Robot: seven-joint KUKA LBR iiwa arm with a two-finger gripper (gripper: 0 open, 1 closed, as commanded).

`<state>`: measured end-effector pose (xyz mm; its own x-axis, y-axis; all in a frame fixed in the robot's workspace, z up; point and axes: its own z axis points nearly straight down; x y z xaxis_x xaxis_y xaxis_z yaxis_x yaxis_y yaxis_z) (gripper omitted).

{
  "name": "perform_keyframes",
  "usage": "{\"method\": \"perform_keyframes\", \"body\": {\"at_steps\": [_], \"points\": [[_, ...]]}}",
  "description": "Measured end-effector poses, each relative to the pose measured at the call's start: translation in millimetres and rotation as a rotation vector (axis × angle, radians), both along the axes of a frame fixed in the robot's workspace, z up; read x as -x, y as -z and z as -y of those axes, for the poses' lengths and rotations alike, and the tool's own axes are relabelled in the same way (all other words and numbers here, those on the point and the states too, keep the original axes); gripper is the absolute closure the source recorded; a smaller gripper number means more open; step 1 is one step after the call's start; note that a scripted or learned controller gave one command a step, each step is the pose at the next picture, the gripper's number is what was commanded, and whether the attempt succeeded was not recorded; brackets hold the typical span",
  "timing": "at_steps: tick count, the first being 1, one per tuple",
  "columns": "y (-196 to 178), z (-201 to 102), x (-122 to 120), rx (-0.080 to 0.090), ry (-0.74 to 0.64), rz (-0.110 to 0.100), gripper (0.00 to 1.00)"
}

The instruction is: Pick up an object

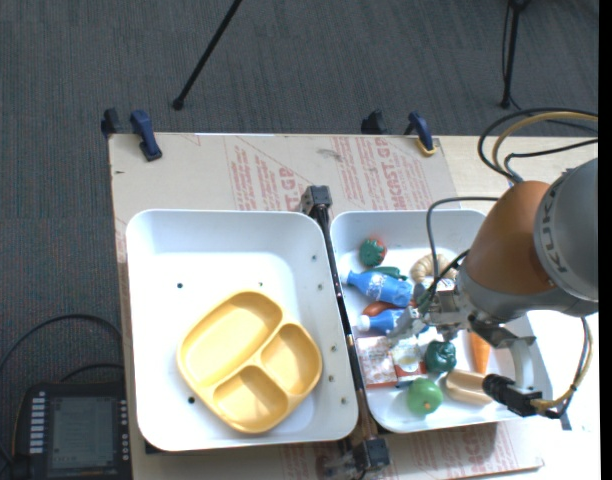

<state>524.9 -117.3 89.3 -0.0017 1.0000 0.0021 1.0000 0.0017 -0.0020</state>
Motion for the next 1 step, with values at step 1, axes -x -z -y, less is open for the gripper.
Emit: {"method": "perform_keyframes", "body": {"at_steps": [1], "points": [[-10.1, -1.4, -2.5, -0.005, 0.003, 0.003, 1.00]]}}
